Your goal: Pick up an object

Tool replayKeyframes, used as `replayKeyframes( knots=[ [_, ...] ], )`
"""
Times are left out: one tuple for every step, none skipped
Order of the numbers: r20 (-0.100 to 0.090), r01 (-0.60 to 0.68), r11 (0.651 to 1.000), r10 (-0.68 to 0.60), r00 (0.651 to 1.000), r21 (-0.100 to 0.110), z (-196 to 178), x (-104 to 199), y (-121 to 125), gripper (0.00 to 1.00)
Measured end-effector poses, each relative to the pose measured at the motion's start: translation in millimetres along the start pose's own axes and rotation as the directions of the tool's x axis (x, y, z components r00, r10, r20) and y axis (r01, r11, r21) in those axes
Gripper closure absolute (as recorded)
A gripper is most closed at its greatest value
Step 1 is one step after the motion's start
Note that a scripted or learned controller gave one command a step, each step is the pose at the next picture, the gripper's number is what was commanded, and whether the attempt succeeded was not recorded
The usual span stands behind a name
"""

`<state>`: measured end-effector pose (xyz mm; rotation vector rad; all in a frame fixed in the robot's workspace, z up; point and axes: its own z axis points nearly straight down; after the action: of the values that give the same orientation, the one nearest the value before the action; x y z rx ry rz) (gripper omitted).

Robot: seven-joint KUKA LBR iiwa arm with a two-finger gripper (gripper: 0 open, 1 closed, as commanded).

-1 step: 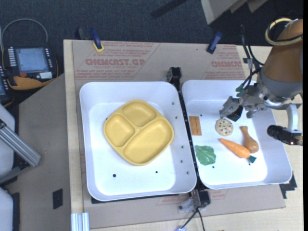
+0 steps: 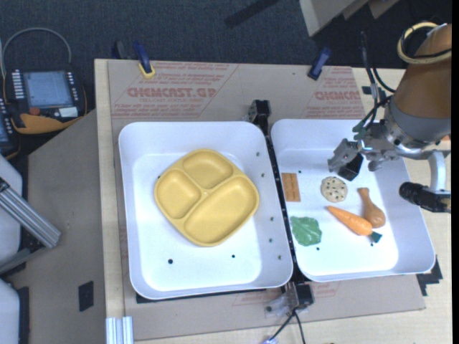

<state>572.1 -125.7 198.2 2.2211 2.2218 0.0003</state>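
Right of centre, the right bin (image 2: 409, 260) holds five items: cracker (image 2: 290, 187), cookie (image 2: 333, 188), drumstick (image 2: 371, 208), carrot (image 2: 351, 221), lettuce (image 2: 306, 231). Gripper (image 2: 349, 162) hangs over the bin's upper part, just above the cookie, nothing between its fingers; the two dark fingers look spread apart. Arm enters from the frame's upper right. Left bin (image 2: 136, 213), centre-left of frame, carries a yellow divided plate (image 2: 206, 196) in its middle. Both bins sit on a cardboard-topped bench (image 2: 215, 84).

Grey arm (image 2: 423, 120), orange band above wrist, black cables.
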Motion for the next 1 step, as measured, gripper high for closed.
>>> replayKeyframes(
  knots=[
    [-0.002, 0.0, 1.0, 0.0, 1.0, 0.008, 60.3, 8.4, -4.0, 0.0]
  ],
)
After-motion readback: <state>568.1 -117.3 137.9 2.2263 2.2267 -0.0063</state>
